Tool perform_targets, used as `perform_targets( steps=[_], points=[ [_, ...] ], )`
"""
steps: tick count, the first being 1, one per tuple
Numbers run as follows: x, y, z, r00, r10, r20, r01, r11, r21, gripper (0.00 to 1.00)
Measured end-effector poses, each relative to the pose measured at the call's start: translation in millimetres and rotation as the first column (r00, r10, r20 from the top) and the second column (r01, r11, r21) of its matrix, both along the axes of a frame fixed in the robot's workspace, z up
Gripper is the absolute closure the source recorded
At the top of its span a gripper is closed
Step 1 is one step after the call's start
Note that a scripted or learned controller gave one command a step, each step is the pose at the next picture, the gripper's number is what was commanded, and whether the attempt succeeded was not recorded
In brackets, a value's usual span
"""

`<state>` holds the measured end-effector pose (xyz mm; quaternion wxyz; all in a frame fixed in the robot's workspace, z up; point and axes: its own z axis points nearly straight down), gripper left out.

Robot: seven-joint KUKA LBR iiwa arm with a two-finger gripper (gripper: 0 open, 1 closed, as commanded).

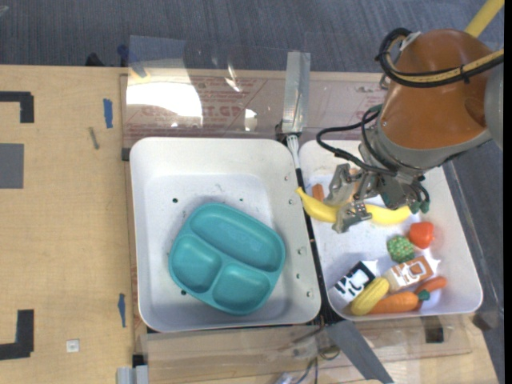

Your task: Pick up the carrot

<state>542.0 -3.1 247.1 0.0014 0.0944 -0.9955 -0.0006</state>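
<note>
The carrot (397, 302) is orange with a green tip. It lies along the front wall of the right bin (468, 282), beside a yellow corn-like piece (368, 296). My gripper (346, 202) is well behind it, at the bin's back left, low over the middle of a yellow banana (318, 208). Its two grey fingers (341, 181) stand apart, open, astride the banana. Whether they touch the banana I cannot tell. The arm's orange band (436, 94) hides the bin's back right corner.
Between gripper and carrot lie a red tomato (422, 234), a green broccoli piece (400, 248), an orange-and-white box (410, 272) and a black-and-white card (354, 278). The left bin (160, 166) holds a teal divided plate (227, 256). A ridge (308, 238) separates the bins.
</note>
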Motion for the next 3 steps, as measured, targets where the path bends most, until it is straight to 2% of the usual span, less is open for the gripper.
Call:
perform_targets(
  steps=[1,2,3],
  points=[
    [-43.2,-2.6,183.2,0.968,0.249,0.017,-0.249,0.969,-0.004,1.00],
    [-22.0,30.9,72.8,0.678,0.735,0.003,-0.735,0.678,0.002,1.00],
    [-41.7,78.7,11.0,0.457,0.889,0.005,-0.889,0.457,0.001,1.00]
  ],
)
